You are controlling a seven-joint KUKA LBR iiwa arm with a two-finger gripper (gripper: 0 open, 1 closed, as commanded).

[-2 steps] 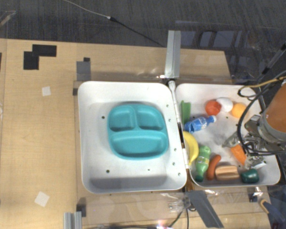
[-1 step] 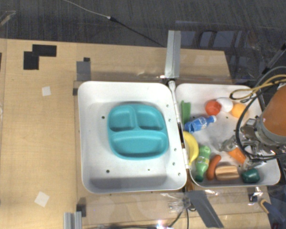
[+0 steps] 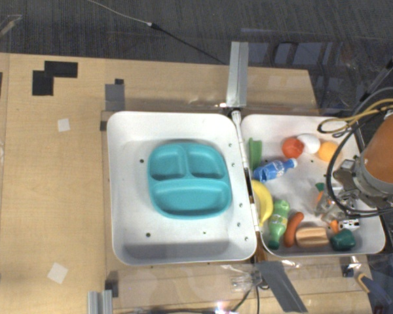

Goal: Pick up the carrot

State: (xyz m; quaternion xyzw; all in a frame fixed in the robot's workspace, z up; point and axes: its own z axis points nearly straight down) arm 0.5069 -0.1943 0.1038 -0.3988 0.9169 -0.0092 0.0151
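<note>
Here we note the gripper (image 3: 332, 209) low in the right bin (image 3: 373, 241), just right of the carrot (image 3: 293, 229); its opening we cannot tell.

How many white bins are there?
2: the left bin holds a blue tray; the right bin holds the toy food. None seem hidden.

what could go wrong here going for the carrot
1. Crowding: the carrot lies wedged between a green toy and a tan block, so the gripper may nudge or take a neighbour instead.
2. It lies close to the right bin's front wall, leaving little room to come down around it.
3. The arm's cables loop over the bin and might snag.
</note>
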